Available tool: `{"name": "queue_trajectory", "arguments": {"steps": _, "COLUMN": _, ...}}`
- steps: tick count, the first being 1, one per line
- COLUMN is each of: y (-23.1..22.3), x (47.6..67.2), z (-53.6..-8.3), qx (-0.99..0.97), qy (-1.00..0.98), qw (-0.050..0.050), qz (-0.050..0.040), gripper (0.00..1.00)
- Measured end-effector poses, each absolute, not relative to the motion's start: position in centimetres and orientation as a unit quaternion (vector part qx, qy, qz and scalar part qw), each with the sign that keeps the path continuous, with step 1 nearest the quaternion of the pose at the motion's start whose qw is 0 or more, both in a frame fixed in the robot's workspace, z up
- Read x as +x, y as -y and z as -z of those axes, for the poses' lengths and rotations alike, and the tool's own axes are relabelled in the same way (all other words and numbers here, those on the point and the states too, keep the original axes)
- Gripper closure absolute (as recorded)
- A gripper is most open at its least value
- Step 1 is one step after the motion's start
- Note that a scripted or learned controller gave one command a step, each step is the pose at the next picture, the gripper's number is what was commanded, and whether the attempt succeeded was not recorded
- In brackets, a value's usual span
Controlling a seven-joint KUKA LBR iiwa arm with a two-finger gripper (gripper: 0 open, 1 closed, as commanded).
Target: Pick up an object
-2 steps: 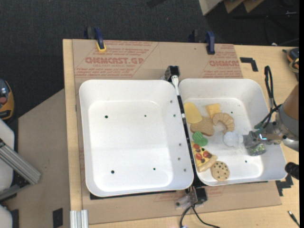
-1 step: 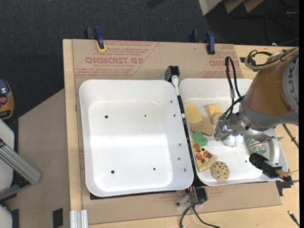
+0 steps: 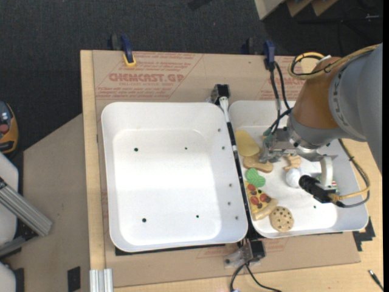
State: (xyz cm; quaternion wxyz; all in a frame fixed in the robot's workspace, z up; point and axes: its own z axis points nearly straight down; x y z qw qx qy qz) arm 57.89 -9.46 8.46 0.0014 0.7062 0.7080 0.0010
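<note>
Presently catalogued: right bin [image 3: 349, 221] on the tabletop [image 3: 97, 102], holding toy foods; left bin [image 3: 121, 126] at 9 o'clock of it. Gripper [image 3: 271, 149] is lowered over the right bin's 10 o'clock corner; whether the jaws are spread or pressed cannot be told. Nearest item: tan wafer [image 3: 258, 162], just at 7 o'clock of the jaws, long axis running 8-to-2 o'clock. Also listed: yellow chip [image 3: 245, 142], green leaf [image 3: 255, 177], pizza slice [image 3: 260, 201], cookie [image 3: 281, 218]. Step judged: descent to grasp. Next move calls for alignment across the wafer's short side.

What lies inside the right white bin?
In the right white bin: a round tan cookie, a pizza slice, a green leaf, a yellow chip. The grey arm covers the rest.
</note>
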Motion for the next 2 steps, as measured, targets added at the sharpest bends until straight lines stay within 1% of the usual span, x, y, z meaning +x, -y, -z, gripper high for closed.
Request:
{"name": "queue_trajectory", "arguments": {"steps": 1, "y": 6.8, "x": 64.7, "z": -19.2, "qx": 0.705, "qy": -0.709, "qw": 0.006, "qz": -0.0049, "gripper": 1.00}}
{"name": "queue_trajectory", "arguments": {"steps": 2, "y": 0.8, "x": 66.9, "z": -24.6, "qx": 0.705, "qy": -0.709, "qw": 0.003, "qz": -0.0033, "gripper": 1.00}}
